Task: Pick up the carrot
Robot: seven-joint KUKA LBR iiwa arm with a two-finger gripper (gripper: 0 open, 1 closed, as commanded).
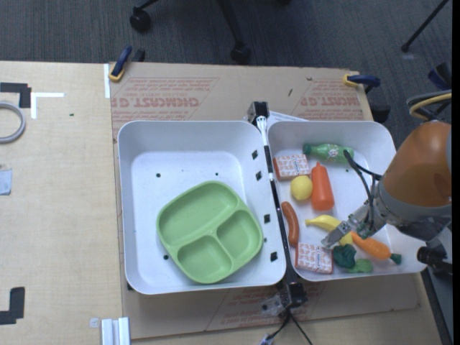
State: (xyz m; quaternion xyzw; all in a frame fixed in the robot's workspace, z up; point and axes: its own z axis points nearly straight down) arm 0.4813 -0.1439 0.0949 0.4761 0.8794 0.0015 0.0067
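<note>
- You see the counter (57, 214) carrying two white bins side by side, the left bin (144, 149) and the right bin (374, 139).
- The arm (424, 171) reaches in from the right, over the right bin's near right part.
- In the left bin lies a green divided plate (208, 232).
- In the right bin you find a green bottle (327, 151), two red-and-white packets (291, 165) (314, 258), a lemon (302, 187), an orange-red pepper-like piece (322, 187), a sausage (290, 221), a banana (323, 222) and a green leafy piece (352, 259).
- The carrot (372, 247) lies near the front right corner of the right bin, touching the green leafy piece.
- The pincer (343, 234) is low, just left of the carrot, beside the banana. How far it is open, you cannot tell, and the carrot lies beside it.
</note>
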